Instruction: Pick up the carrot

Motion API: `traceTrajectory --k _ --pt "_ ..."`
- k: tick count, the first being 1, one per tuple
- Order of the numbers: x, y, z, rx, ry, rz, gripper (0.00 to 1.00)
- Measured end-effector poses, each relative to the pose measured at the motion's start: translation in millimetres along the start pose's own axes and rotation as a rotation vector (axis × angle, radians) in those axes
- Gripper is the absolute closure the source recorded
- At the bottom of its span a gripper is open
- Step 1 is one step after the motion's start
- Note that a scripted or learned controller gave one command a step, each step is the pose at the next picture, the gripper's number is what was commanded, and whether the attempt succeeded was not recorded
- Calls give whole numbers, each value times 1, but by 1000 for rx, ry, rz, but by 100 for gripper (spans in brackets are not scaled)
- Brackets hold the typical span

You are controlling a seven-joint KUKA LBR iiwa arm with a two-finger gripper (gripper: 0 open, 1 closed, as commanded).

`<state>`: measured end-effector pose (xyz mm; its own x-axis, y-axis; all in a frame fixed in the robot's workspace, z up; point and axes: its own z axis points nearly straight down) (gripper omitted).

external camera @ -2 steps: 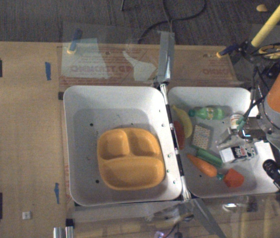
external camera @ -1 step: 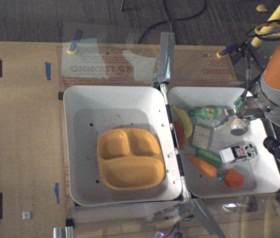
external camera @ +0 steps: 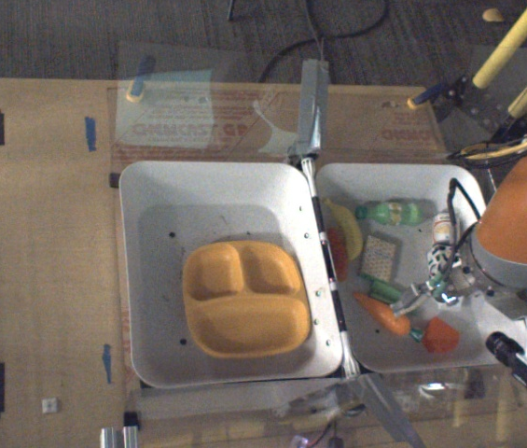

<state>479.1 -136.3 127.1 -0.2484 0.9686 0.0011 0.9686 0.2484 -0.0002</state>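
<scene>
Bench (external camera: 39, 278): lying under everything, covered in brown board with blue tape bits and black corner marks along its left side.
Left bin (external camera: 151, 203): sitting on the bench's middle, white and shallow, carrying the divided tray.
Right bin (external camera: 468, 343): sitting just beside the left bin, sharing a metal divider strip, and holding the small items.
Arm (external camera: 524, 222): reaching in from the right, its orange band showing large over the right bin's far right side.
Orange tray (external camera: 244, 299): resting flat in the left bin, three compartments facing up.
Banana (external camera: 346, 229): lying along the right bin's left wall, yellow, above a red item.
Green bottle (external camera: 394, 213): lying on its side near the right bin's upper edge.
Carrot (external camera: 382, 315): lying on the right bin's floor, lower middle, slanting down to the right, with a green piece at its right end and a red-orange block just beyond.
Grey pad (external camera: 380, 258): lying above the carrot, speckled and square-ish.
Gripper (external camera: 438, 287): hovering just right of the carrot's upper end; whether its tips are apart or together, I cannot tell through the clutter of cables and parts.
</scene>
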Motion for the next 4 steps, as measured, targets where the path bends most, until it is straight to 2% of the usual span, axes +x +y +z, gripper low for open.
traceTrajectory --k 1,2,3,4 --pt "-2 0 -10 -3 -2 5 100" --pt "-19 -1 -8 -3 -3 57 100" --pt "33 9 25 1 0 115 100" --pt "17 12 32 -19 -14 -378 100"
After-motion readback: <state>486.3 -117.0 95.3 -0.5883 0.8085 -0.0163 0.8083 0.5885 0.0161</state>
